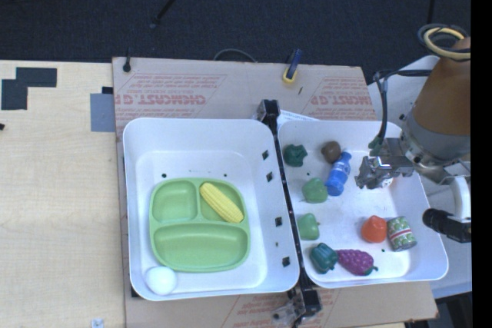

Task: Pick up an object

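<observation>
I read this as the approach step — my gripper (374, 170) hovers in the right bin (430, 261) just right of the blue bottle (338, 173), its fingers' spread beyond my telling — next it must line up and descend.

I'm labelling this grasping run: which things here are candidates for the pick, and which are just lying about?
Candidates, right bin, near the gripper:
blue bottle
brown ball
orange piece
purple grapes
small can

Lying about, left bin:
green tray
yellow corn
white ball
</observation>
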Controlling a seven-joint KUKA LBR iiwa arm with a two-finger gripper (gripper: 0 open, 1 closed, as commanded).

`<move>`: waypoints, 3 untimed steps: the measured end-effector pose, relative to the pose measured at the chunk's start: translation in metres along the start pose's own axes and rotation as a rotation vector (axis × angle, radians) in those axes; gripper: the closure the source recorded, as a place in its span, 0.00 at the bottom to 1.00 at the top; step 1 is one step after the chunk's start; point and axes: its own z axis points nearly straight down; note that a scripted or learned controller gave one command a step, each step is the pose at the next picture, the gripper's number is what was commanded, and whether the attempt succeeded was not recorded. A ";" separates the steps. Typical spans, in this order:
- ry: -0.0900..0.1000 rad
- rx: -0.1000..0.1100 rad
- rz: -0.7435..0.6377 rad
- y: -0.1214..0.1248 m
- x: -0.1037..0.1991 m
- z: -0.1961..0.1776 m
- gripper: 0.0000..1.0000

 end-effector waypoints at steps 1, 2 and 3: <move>0.002 0.003 -0.004 0.010 0.055 -0.008 1.00; 0.000 0.004 -0.001 0.025 0.100 0.005 1.00; 0.002 0.003 -0.004 0.044 0.153 -0.004 1.00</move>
